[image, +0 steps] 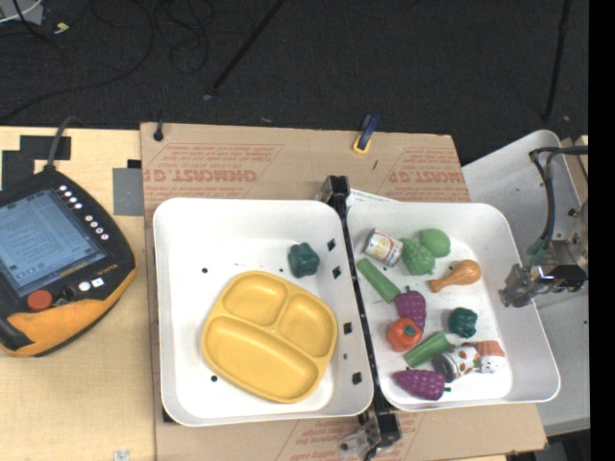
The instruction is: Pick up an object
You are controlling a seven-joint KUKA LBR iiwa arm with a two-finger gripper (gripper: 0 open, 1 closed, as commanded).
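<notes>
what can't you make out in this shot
- Gripper, camera view: too small and blurred at the right bin's edge to read its fingers.
- Small can: label too small to read.
- Figure toy: details blurred.
- Pendant: cut off by the left edge.

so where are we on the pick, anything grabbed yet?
Nothing looks done yet. The gripper sits at the right bin's right edge with no object seen in it. The toys lie in the right bin: chicken leg, tomato, purple grapes. A dark green piece sits in the left bin by the yellow tray. Reaching, grasping and lifting are all left.
</notes>
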